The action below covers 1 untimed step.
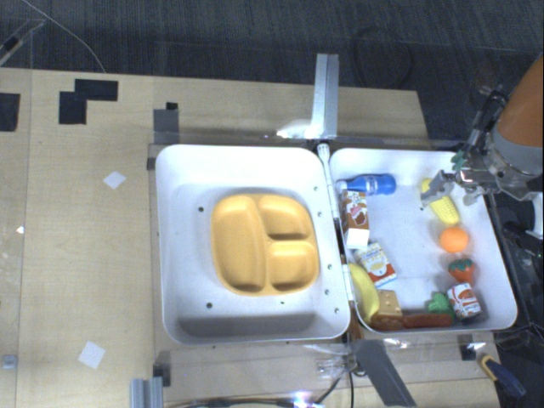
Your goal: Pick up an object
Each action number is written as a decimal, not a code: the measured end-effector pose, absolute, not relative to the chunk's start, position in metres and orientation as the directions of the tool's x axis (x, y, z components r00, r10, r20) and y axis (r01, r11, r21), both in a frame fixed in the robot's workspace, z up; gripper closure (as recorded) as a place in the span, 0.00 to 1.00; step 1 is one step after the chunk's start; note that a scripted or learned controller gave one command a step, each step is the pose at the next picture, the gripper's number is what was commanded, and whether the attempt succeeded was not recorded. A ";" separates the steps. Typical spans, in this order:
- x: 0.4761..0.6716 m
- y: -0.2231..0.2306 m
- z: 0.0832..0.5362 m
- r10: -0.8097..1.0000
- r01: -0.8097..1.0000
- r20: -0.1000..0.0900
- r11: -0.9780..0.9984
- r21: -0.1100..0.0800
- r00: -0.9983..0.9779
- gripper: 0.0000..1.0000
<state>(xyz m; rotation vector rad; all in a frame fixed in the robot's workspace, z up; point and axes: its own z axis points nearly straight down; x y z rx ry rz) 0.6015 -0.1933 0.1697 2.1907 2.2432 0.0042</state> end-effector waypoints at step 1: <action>0.671 -0.201 0.089 0.981 0.981 0.007 0.196 -0.001 -0.196 0.00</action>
